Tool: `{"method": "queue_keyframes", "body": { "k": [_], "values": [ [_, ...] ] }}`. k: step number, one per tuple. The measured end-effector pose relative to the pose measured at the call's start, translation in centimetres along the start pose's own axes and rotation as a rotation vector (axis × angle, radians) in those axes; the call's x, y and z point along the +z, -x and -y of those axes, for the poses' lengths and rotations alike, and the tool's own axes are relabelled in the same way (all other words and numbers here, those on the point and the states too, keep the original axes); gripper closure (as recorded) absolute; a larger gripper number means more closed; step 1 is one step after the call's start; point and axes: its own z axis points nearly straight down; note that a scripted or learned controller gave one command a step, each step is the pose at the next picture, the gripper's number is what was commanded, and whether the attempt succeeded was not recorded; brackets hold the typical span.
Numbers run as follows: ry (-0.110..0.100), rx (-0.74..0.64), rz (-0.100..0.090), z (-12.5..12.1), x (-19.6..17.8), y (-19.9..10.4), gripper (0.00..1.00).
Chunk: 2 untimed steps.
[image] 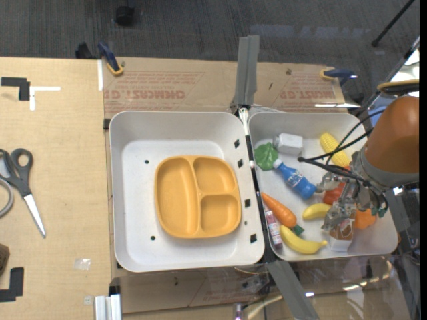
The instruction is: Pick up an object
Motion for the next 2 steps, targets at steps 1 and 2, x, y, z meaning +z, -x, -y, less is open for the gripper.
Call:
{"method": "queue_keyframes", "body": {
  "k": [1, 2],
  "values": [
    [0.0, 0.087, 0.007, -3.7, -0.1, -4.2, 0.0],
    [0.001, 0.176, -0.003, -6.8, 0.1, 1.4, 0.0]
  ]
}}
